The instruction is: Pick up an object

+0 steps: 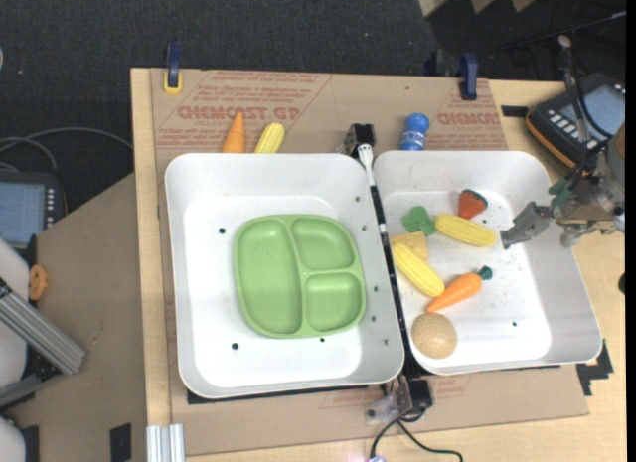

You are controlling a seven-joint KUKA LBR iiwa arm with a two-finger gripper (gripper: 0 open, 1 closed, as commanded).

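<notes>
Hovering over the right bin [556,301] near its right wall, claw [525,227] empty, finger spread impossible to tell from here. Nearest candidates just to its left: upper corn cob [465,231] beside the strawberry [472,203], carrot [455,293] lower down. Best to pick the carrot or that cob, approach straight down, straddle the short axis and avoid crowding neighbours before closing.

Matt green plastic tray [298,275]; glossy white bins [199,184]; cardboard bench [298,92].
</notes>
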